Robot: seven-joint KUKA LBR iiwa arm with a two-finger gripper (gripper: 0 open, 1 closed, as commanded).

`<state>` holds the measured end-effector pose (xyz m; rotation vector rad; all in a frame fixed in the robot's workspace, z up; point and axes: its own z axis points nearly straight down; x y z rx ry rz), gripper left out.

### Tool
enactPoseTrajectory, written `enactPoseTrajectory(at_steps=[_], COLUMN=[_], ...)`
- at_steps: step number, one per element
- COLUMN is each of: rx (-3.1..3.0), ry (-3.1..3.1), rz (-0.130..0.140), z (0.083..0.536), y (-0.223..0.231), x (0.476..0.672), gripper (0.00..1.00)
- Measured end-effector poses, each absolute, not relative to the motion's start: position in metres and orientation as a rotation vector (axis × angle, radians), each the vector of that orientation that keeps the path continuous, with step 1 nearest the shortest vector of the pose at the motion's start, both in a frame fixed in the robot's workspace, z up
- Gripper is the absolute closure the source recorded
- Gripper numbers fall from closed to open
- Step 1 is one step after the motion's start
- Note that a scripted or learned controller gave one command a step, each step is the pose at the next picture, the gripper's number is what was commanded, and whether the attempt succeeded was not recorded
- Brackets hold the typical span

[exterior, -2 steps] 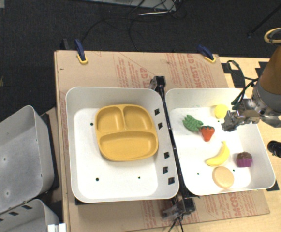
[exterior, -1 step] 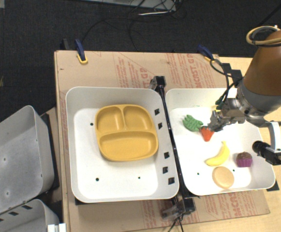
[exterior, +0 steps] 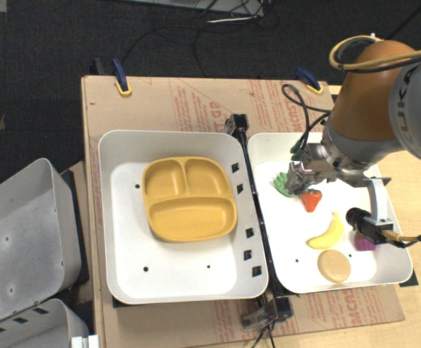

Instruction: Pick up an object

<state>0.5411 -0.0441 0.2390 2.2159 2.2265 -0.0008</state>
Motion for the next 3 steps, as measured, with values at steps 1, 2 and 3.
enactPoseTrajectory(at_steps=[1, 2, 3], rx=[2.218, 2.215, 2.216], ry=[2.225, 2.229, 2.228], rz=[-0.001, -0.001, -0.002], z=[0.246, 0.24, 0.23], y=[0.003, 0.046, 0.092], x=[0.544, 0.545, 0.546], gripper=[1.0, 1.0, 1.0])
